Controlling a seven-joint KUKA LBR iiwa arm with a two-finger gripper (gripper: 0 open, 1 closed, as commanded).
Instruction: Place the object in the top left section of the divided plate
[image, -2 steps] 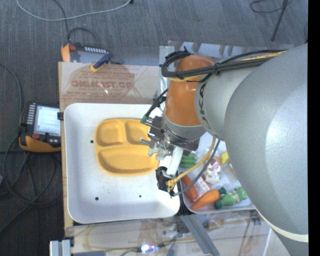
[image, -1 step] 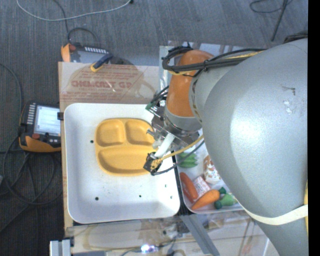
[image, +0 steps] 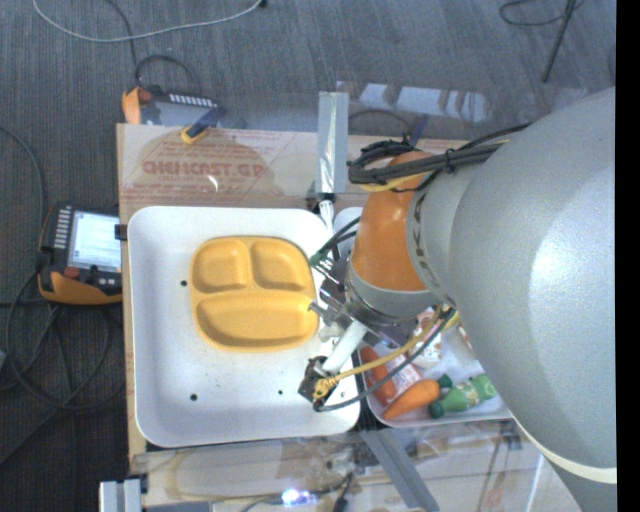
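A yellow divided plate (image: 250, 292) lies in the left white bin (image: 160, 400), with two small sections at the top and one wide section below. The gripper (image: 332, 318) hangs below the orange wrist band, over the seam between the two bins and just off the plate's right edge. The big grey arm hides most of it. In the right bin (image: 440, 415) an orange carrot (image: 412, 398), a green object (image: 465, 392) and a red and white object (image: 392, 368) lie close together, below and to the right of the gripper.
The arm covers most of the right bin. A brown board (image: 200, 170) lies behind the left bin, and a handheld controller (image: 85, 255) sits on the floor to the left. Bare white bin floor surrounds the plate.
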